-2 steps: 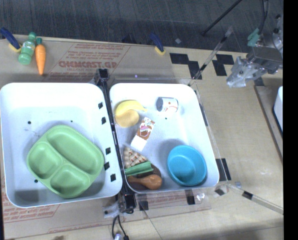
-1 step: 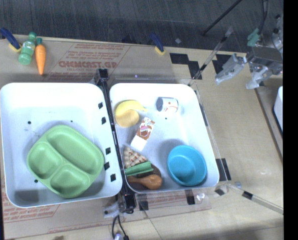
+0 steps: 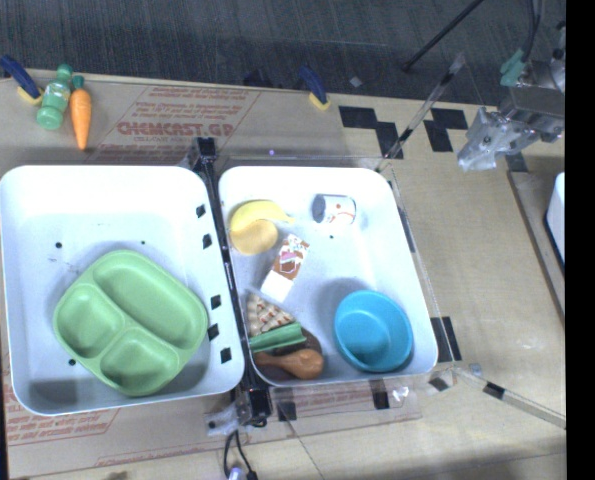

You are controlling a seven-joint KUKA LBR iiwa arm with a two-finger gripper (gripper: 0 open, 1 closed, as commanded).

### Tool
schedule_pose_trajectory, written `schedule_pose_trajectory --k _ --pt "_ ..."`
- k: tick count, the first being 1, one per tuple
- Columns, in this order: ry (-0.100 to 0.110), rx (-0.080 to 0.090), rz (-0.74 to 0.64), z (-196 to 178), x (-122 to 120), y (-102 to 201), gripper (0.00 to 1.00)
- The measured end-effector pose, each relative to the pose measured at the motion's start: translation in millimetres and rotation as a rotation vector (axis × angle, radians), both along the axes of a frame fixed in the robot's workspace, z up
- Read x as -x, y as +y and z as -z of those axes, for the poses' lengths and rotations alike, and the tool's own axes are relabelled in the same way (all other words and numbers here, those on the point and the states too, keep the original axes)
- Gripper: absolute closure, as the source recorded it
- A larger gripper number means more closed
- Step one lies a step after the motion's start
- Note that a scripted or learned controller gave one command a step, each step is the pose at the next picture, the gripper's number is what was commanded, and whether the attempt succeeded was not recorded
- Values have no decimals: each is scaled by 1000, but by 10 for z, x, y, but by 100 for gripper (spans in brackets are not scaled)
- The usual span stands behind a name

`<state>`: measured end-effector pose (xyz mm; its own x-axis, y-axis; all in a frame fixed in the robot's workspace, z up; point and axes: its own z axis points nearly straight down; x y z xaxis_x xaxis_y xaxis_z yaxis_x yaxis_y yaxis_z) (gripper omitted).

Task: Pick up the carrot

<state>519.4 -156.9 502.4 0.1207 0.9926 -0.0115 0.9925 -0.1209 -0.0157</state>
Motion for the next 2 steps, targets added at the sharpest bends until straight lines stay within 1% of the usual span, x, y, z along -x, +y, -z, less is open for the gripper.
schedule_pose_trajectory --k 1,2 --pt "0 0 -1 2 -1 4 0" --pt "4 2 -9 -106 -9 9 100"
